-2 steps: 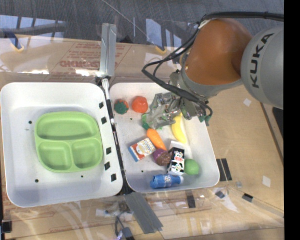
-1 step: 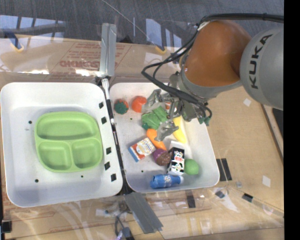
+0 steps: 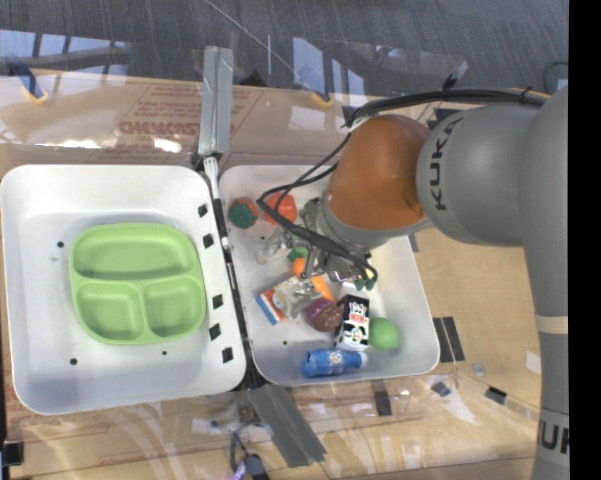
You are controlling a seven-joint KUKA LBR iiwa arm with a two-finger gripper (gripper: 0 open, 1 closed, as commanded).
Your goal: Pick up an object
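Objects to pick: a small heap of items lies in the right bin (image 3: 405, 268), under and around the arm's wrist.
Arm (image 3: 480, 183): grey, with an orange band, it reaches in from the right and hangs over the middle of the right bin, with black cables looping across it.
Left bin (image 3: 30, 268): white, shallow; it holds a green divided tray (image 3: 137, 281) with three compartments, lying near the bin's centre.
Gripper (image 3: 315, 263): it points down into the clutter at the bin's middle; whether its fingers are spread or closed, and whether anything is between them, I cannot tell, as the wrist and cables hide them.
Blue bottle (image 3: 332, 362): lies on its side at the near edge of the right bin.
Black-and-white carton (image 3: 355, 323): just beside a green ball (image 3: 384, 334), above the bottle.
Dark red-brown item (image 3: 326, 315): touches the carton's left side.
Teal object (image 3: 243, 212): at the bin's far left corner, near an orange object (image 3: 284, 208).
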